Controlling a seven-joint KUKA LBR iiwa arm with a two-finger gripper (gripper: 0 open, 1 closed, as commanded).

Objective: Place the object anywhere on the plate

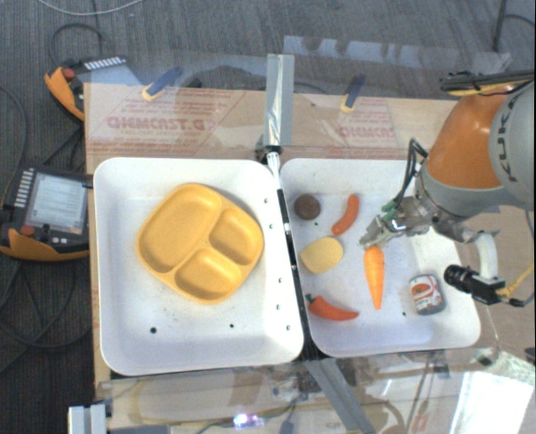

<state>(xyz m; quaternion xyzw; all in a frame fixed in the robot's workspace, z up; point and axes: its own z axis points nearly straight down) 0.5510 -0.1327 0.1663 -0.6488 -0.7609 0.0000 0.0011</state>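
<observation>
Pincer point(376, 236) hovers just above the carrot point(374, 277); its spread cannot be told.

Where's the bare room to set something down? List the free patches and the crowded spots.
On the yellow plate, all three compartments lie bare. The left bin has bare floor along its front and left walls around the plate. The right bin is crowded: carrot, potato and chili cluster close by the gripper.

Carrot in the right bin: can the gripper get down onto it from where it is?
Probably yes. The gripper hangs just above the carrot's top end, nothing lies between them, and the neighbouring can lies apart.
</observation>
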